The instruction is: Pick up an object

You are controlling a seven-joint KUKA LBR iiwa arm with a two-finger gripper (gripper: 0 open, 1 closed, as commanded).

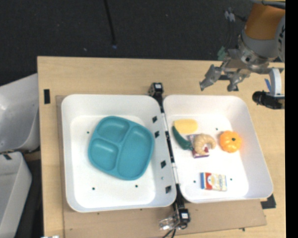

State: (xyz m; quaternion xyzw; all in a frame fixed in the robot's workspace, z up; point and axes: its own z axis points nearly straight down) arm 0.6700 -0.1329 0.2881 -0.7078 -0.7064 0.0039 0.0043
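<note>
- Bench: tan wooden top, spanning most of the frame, with dark floor beyond its upper edge.
- Left bin: shallow, white, rounded corners, occupying the centre-left of the frame and joined along its right rim to its neighbour.
- Right bin: same make, occupying the centre-right of the frame; all the small items lie in it.
- Arm: grey with an orange band, entering at the upper right corner of the frame, above the bench beyond the right bin's upper rim.
- Teal plate: three compartments, lying flat in the middle of the left bin, turned at a slight angle.
- Gripper: hangs at the upper right of the frame, over bare bench just above the right bin's upper rim; its two fingers stand apart with nothing between them.
- Small carton: white with red and blue print, lying flat in the lower middle of the right bin, apart from the other items.
- Orange pumpkin: round, toward the right of that bin's middle, near the beige item.
- Yellow block: upper left part of the right bin.
- Beige lumpy item: centre of the right bin, resting on something purple; what it is cannot be told.
- Green curved piece: just below the yellow block, touching the beige item's left side.
</note>
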